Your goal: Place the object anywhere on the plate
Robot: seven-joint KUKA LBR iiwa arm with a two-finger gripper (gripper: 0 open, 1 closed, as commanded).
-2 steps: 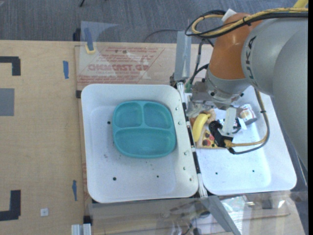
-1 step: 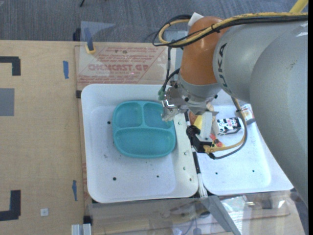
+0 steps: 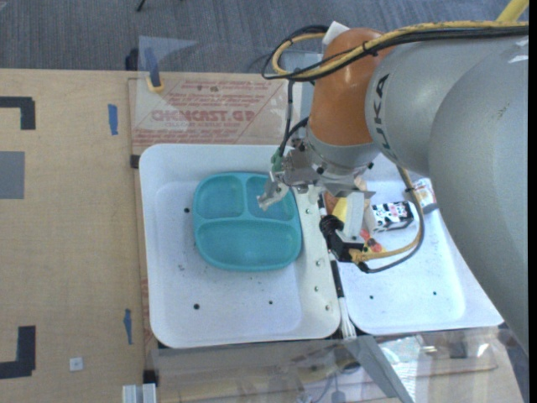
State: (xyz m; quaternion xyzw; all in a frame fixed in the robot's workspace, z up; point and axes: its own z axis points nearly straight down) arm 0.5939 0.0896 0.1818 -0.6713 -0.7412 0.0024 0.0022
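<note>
A teal divided plate [image 3: 247, 221] lies in the left white bin [image 3: 168, 250]. My gripper [image 3: 272, 193] hangs over the plate's upper right compartment, close to its right rim. The wrist and the orange band above it hide much of the gripper, and I cannot make out anything held there. In the right bin [image 3: 419, 292], partly under the arm, lie a small black-and-white object [image 3: 391, 214] and a small brown-and-white item [image 3: 422, 193].
The two bins meet along a ridge [image 3: 327, 267] just right of the plate. A printed cardboard sheet [image 3: 210, 116] lies behind the left bin. The wooden bench top [image 3: 67, 225] spreads to the left. The grey arm covers the right bin's far side.
</note>
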